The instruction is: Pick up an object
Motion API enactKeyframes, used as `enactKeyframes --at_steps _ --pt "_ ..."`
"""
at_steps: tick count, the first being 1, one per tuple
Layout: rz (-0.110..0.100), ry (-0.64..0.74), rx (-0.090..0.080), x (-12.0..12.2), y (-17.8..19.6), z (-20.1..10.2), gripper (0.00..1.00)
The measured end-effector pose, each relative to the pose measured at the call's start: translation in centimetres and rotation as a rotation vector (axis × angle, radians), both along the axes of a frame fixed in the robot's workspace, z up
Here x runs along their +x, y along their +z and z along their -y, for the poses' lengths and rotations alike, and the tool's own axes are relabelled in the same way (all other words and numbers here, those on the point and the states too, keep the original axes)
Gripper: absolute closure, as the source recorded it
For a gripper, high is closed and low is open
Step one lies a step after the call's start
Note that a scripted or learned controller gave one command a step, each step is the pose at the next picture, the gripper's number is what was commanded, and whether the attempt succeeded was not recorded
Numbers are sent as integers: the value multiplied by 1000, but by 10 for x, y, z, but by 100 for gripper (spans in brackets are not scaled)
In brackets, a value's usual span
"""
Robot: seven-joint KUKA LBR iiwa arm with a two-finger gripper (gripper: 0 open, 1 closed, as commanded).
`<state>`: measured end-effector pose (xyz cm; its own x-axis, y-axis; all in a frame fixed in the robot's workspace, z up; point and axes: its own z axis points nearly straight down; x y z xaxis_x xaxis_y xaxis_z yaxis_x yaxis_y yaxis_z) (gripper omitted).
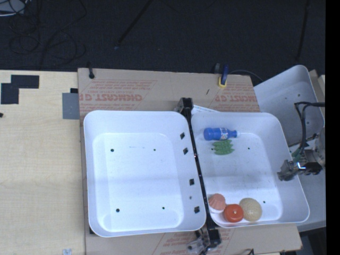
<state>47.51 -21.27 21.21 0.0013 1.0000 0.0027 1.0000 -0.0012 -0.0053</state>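
Observation:
The right bin (268,124) holds several objects. A blue bottle (219,134) lies on its side near the far wall, with a small green leafy item (223,148) just in front of it. In the near corner sit a pale pink piece (216,201), a red round object (233,213) and a tan ball (251,209), all touching or nearly so. My gripper (288,172) hangs low at the right bin's right rim, well apart from every object, and nothing shows in it.
The left bin (95,142) lies beside the right one, and a black clip strip (192,158) runs along their shared wall. Both rest on a cardboard sheet (138,92). The arm's pale body (295,92) and cables stand at the right.

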Motion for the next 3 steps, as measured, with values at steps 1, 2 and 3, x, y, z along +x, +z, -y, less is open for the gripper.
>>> enactKeyframes --at_steps 1,2,3 --pt "1 0 -1 0 11 1 100" --pt "-1 0 0 1 21 1 100" --pt "-2 0 0 1 30 2 100"
